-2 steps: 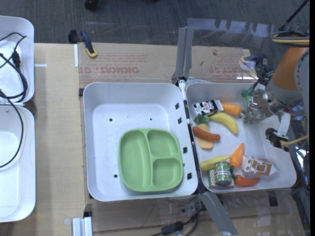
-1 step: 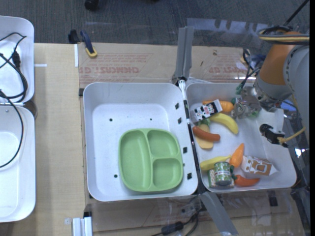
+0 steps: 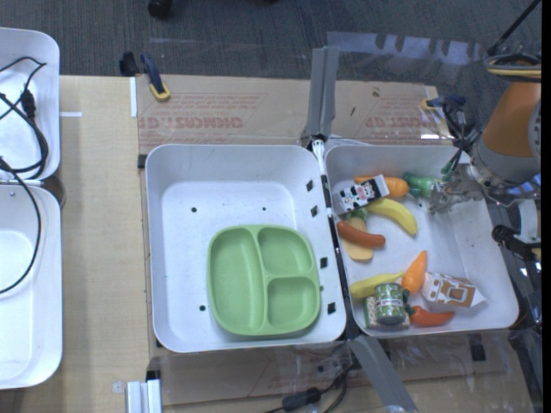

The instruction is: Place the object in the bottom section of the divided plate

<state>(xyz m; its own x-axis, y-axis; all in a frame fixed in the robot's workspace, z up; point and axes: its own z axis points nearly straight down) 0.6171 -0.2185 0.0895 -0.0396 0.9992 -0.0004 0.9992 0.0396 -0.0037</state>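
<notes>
A green divided plate (image 3: 263, 280) lies in the left white bin (image 3: 172, 231), with one long section on its left and two smaller ones on its right; nothing lies on it. My gripper (image 3: 445, 198) hangs over the upper right part of the right bin (image 3: 482, 248), just right of a small green toy (image 3: 420, 181). Toy foods lie in that bin: a yellow banana (image 3: 398, 215), a carrot (image 3: 390, 186), a black-and-white carton (image 3: 355, 194) and a red sausage (image 3: 362, 235). I see nothing held in the gripper.
Lower in the right bin lie an orange carrot (image 3: 415, 272), a yellow piece (image 3: 374, 283), a green can (image 3: 387, 305), a red pepper (image 3: 430, 317) and a white-orange carton (image 3: 449, 292). A grey divider (image 3: 323, 101) stands behind the bins. White tubs with cables (image 3: 21, 144) sit far left.
</notes>
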